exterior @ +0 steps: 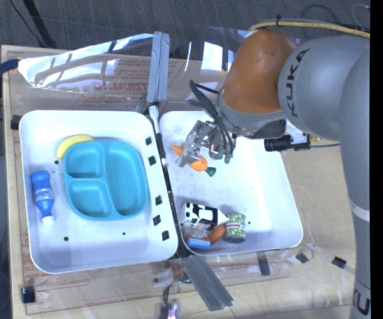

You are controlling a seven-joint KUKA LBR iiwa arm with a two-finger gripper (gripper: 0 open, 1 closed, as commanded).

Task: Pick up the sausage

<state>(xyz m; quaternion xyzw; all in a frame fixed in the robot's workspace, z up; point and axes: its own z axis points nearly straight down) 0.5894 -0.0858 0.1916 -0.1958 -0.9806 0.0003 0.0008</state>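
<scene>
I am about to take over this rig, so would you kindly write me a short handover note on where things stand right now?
Gripper: low over the far part of the right bin, just above the toy carrot; nothing can be seen held in it.
Sausage: appears to be the reddish-brown piece in the clutter at the right bin's near-left corner, beside a small can; hard to confirm at this size.
Left bin: blue divided tray, banana, blue bottle.
Done: no pick yet.
Left: move to the near corner, grasp the sausage, lift it.
</scene>
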